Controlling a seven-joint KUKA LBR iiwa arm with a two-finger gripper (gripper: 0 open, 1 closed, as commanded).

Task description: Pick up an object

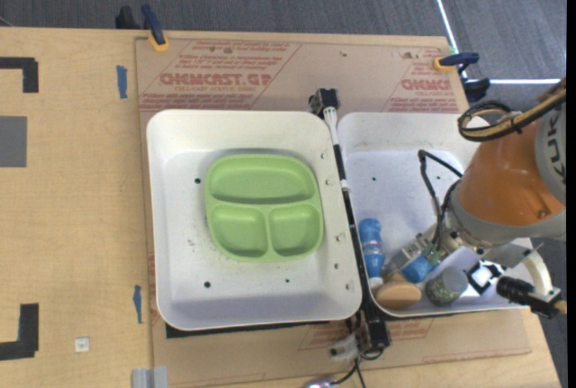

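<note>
The bottle (370,244) — a small clear plastic one with a blue label — is lying in the right bin (387,152) against its left wall, near the front corner, with a rounded tan lump (399,293) just beside it and a greyish round thing (443,290) further right. The gripper (425,258) is reaching down into this cluster, so the approach-and-grasp step seems to be under way; how it is set, or whether it is gripping anything, I cannot tell — it is too small and cluttered. The next move is probably calling for a firm closure on one item, then a straight lift clear of the smooth white wall, while the green three-part tray (264,204) is sitting matte and moulded in the left bin (180,197)
</note>
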